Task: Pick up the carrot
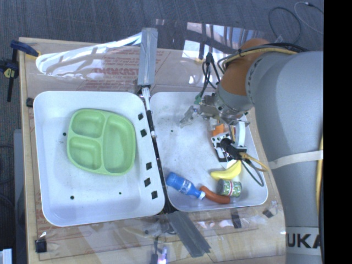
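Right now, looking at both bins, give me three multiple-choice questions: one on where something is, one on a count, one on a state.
1. Where is the carrot?
A. In the left bin
B. On the plate
C. In the right bin, by its front wall

2. How many compartments has the plate?
A. Two
B. Three
C. Five

3. How is the bottle placed?
A. Standing upright
B. Lying on its side
C. Propped on the plate

Answers: 1 C, since the carrot lies along the right bin's front edge. 2 B, since ridges split the plate into three wells. 3 B, since its length rests flat on the bin floor.
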`<state>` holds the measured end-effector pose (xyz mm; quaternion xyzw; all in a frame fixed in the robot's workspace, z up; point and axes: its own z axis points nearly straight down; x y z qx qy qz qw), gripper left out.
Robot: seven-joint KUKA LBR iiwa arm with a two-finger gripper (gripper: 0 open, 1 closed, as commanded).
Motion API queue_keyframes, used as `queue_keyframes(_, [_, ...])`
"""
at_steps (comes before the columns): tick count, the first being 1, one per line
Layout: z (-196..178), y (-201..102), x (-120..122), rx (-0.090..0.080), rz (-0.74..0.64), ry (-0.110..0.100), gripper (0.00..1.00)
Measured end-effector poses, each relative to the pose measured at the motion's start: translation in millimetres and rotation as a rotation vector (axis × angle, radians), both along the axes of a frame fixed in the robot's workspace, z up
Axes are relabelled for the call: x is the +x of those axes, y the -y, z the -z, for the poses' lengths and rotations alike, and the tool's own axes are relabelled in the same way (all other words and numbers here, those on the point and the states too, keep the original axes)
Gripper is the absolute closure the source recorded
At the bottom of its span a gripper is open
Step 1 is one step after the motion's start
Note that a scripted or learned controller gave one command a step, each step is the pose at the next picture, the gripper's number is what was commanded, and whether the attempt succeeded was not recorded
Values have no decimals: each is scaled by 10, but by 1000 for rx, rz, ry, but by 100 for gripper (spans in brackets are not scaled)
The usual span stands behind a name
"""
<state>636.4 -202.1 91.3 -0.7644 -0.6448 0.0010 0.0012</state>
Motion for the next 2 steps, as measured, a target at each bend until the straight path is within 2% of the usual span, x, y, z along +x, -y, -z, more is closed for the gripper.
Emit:
queue_keyframes(1, [-103, -12, 6, 1, -6, -2, 100])
queue_keyframes(2, [-806, 9, -342, -1, 100, 0, 100])
